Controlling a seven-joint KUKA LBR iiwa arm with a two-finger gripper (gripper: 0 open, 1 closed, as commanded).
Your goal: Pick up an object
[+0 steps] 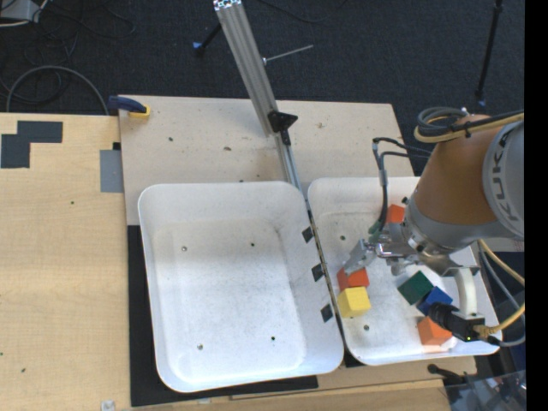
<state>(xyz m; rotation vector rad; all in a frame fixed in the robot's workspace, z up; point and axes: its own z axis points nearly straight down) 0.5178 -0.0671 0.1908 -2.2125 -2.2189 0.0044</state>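
Note:
My gripper [363,248] hangs low in the right bin [377,195], near its left wall, and points down to the left. It is open with nothing between its fingers. A red block [353,277] lies just below the fingertips, and a yellow block [354,302] touches its near side. Green [414,288] and blue [437,298] blocks sit to the right under the wrist. An orange block [433,331] rests at the bin's front right. A small orange piece [396,214] shows beside the arm.
The left bin [223,289] lies beside the right one, with black clips [315,272] on the shared wall. A slanted aluminium bar [253,67] rises from the back of the bench. The arm's grey and orange body [467,182] covers the right bin's far right part.

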